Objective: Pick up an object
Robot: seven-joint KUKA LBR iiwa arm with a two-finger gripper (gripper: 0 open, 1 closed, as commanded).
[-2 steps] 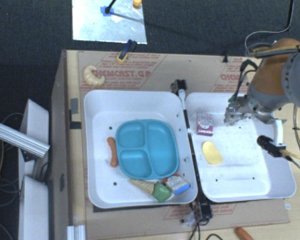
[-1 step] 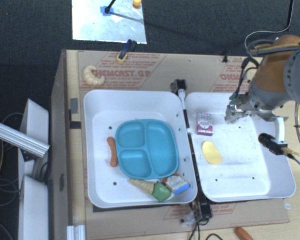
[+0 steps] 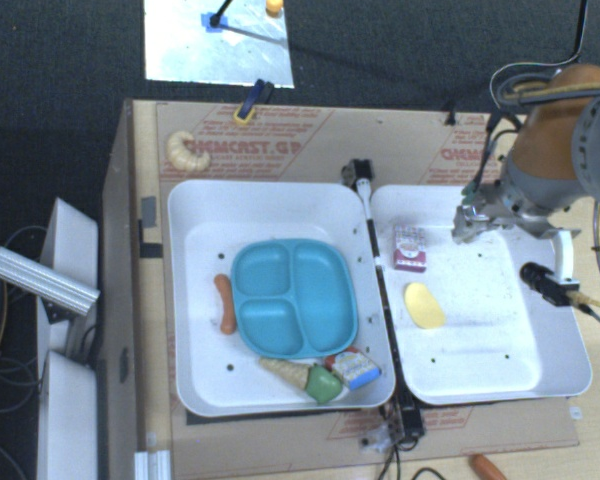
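A: Where the arm [image 3: 565, 133] reached in from the right, what did the camera view show of the gripper [image 3: 472, 220]?

B: It hung above the back edge of the right bin [image 3: 555, 363], near that bin's far right part. How wide it stood, I could not tell; the metal end was too small and blurred. Nothing showed in its hold.

A: And the things to pick from?

B: In the right bin lay a small pink and white box [image 3: 410, 249] near the back left corner, and just in front of it a yellow lemon-like piece [image 3: 424, 305]. Both were apart from the gripper, to its left.

A: The left bin [image 3: 195, 298]?

B: A blue divided plate [image 3: 293, 297] sat in its middle. A sausage [image 3: 225, 303] lay just beside the plate's left edge. Along the front, a cone-shaped piece [image 3: 285, 370], a green block [image 3: 323, 385] and a small blue and white packet [image 3: 359, 370] were bunched together near the front right corner.

A: Anything on the bench outside?

B: A pale curled piece [image 3: 186, 151] lay on the cardboard behind the left bin.
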